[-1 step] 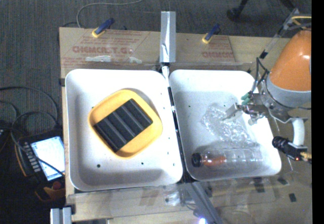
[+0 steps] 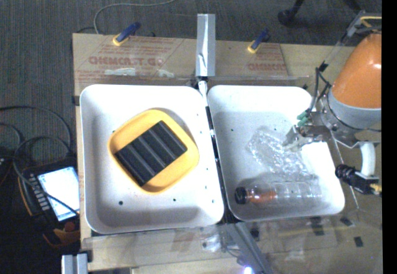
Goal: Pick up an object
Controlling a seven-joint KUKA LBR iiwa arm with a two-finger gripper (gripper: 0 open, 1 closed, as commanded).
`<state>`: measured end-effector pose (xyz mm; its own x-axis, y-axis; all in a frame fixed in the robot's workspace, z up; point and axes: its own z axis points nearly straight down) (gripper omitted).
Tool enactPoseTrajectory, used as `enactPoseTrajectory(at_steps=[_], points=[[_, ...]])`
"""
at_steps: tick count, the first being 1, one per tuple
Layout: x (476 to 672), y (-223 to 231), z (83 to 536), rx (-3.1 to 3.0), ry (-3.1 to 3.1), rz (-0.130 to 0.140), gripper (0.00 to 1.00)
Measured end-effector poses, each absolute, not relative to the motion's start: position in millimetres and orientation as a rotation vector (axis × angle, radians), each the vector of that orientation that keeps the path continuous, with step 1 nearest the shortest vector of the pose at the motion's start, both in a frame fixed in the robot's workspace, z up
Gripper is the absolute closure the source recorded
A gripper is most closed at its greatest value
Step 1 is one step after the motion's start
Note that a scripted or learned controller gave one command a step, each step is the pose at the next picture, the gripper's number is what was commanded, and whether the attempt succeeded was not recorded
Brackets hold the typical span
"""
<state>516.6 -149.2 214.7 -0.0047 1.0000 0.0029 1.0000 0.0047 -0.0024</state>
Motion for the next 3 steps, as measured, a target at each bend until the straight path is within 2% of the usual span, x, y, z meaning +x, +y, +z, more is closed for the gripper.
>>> enactPoseTrajectory(at_steps=[1, 2, 3], points=[[516.5, -149, 215, -2.213, -2.224, 0.0, 0.0], [511.0, -189, 98, -2.09, -2.356, -0.008, 0.0], [578.7, -151, 94, -1.777, -2.612, -0.012, 0.0]])
